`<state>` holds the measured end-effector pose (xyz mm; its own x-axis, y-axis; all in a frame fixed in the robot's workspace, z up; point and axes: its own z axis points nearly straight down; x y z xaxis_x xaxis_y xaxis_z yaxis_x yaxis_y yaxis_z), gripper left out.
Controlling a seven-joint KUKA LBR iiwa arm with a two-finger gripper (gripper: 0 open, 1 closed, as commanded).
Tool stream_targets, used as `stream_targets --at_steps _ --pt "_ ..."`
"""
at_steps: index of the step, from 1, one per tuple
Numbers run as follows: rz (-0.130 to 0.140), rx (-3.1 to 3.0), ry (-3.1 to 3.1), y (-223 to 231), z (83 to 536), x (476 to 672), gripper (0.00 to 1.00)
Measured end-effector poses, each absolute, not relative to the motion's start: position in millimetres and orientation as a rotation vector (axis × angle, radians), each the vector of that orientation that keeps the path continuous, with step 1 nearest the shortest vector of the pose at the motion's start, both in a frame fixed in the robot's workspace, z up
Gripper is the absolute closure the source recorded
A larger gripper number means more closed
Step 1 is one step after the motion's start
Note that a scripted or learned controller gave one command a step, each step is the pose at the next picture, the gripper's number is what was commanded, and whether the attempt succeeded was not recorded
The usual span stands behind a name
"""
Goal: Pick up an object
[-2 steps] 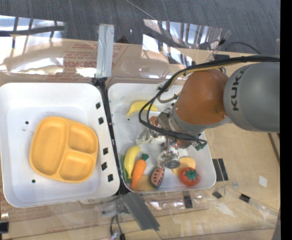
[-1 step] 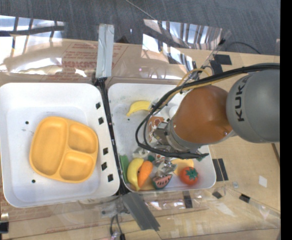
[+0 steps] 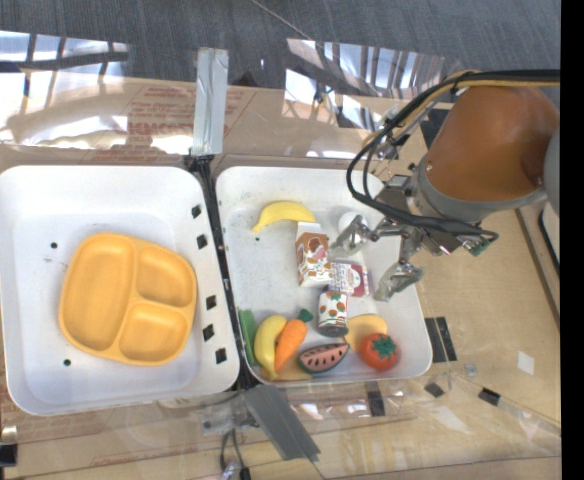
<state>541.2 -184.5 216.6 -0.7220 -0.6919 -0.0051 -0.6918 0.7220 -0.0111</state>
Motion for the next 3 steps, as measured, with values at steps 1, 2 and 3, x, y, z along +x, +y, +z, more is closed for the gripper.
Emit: stream_targets --at_steps 1,2,3 --pt "-0.017 -1.139 2.907 -147 115 526.5 0.0" --pt "-0.02 -1.083 2.927 -124 101 498.3 0.0" --pt "-0.007 -0.911 3.0 -169 173 553.3 0.0"
